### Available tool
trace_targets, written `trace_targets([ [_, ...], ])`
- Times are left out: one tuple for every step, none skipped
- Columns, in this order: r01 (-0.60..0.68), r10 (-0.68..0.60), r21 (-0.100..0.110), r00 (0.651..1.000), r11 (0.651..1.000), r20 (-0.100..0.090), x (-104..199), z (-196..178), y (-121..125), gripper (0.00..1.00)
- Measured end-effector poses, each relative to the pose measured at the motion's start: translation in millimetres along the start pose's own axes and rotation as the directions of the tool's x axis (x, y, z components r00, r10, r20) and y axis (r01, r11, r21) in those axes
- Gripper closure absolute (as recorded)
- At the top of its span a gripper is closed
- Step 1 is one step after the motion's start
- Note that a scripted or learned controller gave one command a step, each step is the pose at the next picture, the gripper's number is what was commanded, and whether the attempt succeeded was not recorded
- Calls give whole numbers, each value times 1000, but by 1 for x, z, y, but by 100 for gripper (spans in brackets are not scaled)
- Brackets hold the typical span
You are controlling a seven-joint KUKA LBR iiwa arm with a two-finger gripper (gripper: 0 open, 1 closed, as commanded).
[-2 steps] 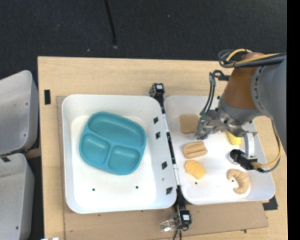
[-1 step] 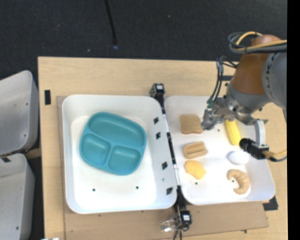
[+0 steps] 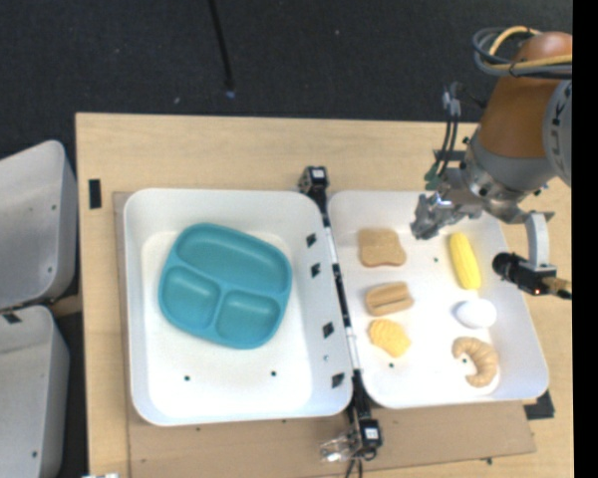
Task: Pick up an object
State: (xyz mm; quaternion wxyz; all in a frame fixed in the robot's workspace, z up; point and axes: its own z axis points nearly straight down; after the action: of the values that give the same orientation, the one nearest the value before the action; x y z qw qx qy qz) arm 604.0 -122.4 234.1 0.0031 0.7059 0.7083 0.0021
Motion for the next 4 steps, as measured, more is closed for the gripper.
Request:
trace_targets([
  [0, 0, 3, 1000, 1000, 0, -1, -36, 1, 100],
  [1, -1, 8, 1000, 1000, -1, 46, -21, -18, 100],
  [3, -3, 8, 1000, 1000, -2, 99, -9, -34, 100],
  [4, -4, 7, 1000, 1000, -3, 157, -9, -37, 100],
])
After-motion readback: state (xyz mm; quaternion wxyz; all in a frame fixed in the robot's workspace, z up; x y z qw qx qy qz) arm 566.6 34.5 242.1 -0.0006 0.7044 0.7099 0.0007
